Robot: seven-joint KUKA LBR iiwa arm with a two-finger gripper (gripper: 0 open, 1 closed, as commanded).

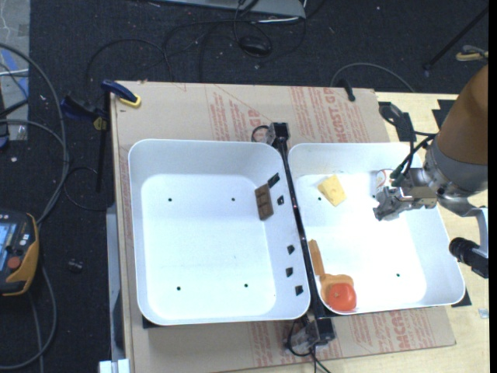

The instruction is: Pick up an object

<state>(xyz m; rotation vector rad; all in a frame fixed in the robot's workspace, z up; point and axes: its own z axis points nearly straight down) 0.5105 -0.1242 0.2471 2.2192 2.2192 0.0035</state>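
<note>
Cardboard-topped surface (326,107), two white bins | you see the gripper (386,206) over the right bin (435,239), grip state unclear | pale yellow foam block (332,189) just to its left

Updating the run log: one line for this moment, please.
gripper: over right bin | holding: nothing seen | yellow block: right bin | brown bar: left bin

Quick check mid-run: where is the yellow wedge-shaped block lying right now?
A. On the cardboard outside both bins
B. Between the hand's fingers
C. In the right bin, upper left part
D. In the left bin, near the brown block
C: the yellow block lies on the floor of the right bin, toward its upper left, apart from the hand.
</note>
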